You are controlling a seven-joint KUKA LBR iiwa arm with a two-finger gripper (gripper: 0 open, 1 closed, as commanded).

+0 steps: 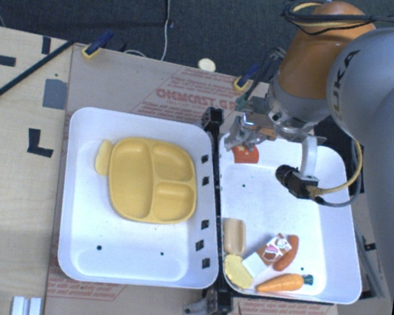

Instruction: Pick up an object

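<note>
The grey arm loomed largest, reaching in from three o'clock, its orange band sitting above the wrist, bent down over the far end of the right bin. Under it the counter carried both white bins pressed together along one shared edge, probably so the arm could carry things across with little travel.

The left bin held a yellow divided tray, lying flat near its middle.

In the right bin the loose pieces crowded the six o'clock end: a tan bread-like piece, a pale yellow slice touching it, a sausage beside a small red-and-white packet, and a carrot along the rim. They lay well apart from the arm.

The jaws hung at the bin's eleven o'clock corner, just beside the dividing edge. A small orange-red object sat directly beneath them, touching or nearly so. Whether the jaws stood wide, narrow, or were clamped on it, I could not tell; the wrist hid them. I judged that piece to be the one aimed at, and the nearby wall might crowd the grasp.
</note>
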